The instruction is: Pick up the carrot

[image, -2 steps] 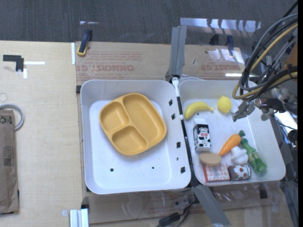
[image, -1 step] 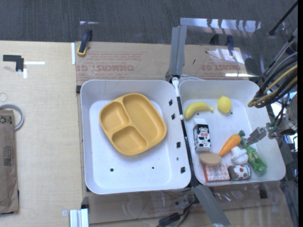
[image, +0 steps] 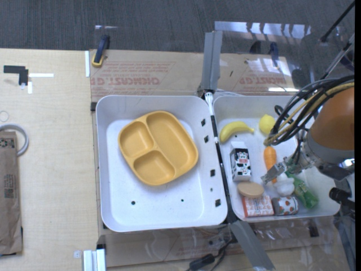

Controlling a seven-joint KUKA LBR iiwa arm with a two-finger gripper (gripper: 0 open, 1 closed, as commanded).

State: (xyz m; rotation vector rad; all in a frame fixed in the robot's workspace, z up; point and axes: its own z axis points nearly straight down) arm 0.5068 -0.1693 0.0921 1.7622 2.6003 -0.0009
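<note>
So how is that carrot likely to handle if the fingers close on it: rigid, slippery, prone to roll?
The carrot looks like smooth moulded toy food, so probably rigid and light. Its rounded, tapering body may roll or pivot when nudged. The gripper sits at its lower end, where a pinch could slip.

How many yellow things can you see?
3. A yellow plastic divided plate lies in the left white bin. A yellow banana and a small yellow lemon-like fruit lie at the back of the right white bin. The arm may hide more.
</note>
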